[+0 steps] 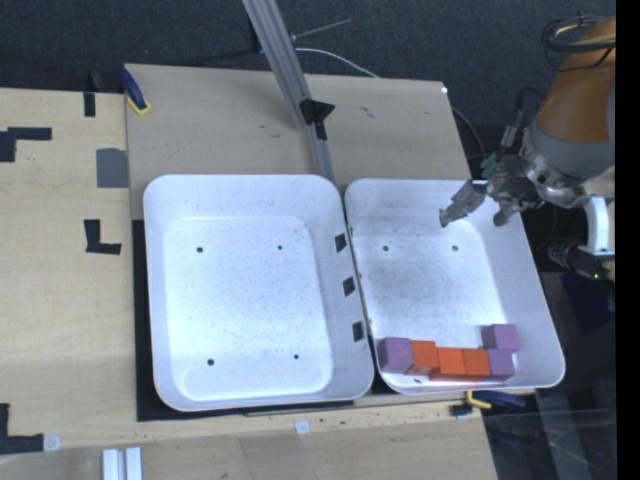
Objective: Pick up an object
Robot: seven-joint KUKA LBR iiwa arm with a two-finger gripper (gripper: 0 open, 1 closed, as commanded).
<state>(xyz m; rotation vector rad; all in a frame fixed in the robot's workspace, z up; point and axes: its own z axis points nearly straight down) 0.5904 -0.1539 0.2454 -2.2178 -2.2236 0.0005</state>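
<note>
Along the near wall of the right bin (520, 268) lies a row of blocks: a purple block (396, 353) at the left, orange blocks (452, 360) in the middle, and purple blocks (500, 348) at the right end. My gripper (474, 208) hangs over the far right part of the same bin, well away from the blocks. It is open, with its two fingers spread and nothing between them.
The left bin (160, 268) sits beside the right one, their walls meeting in the middle. A slanted metal pole (283, 58) rises behind the bins. A blue and yellow tool (135, 91) lies at the board's far left corner.
</note>
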